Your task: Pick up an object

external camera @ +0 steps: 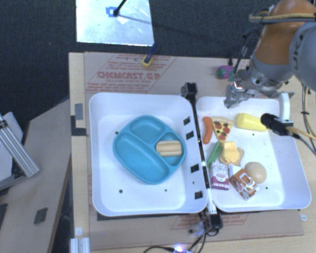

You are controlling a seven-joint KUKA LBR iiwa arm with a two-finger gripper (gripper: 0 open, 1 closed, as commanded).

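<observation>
End effector (235, 95) above right bin (292, 157) far edge; finger state unreadable. Yellow block (250, 122) just beside, long axis left-right.

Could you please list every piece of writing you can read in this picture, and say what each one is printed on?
"CHEMCAST GP": red print on the brown sheet behind the left bin, readable though soft.
Smaller red print beneath it and along the sheet's front edge: too blurred to read.
Purple packet and orange box in the right bin: printing too small to read.
</observation>
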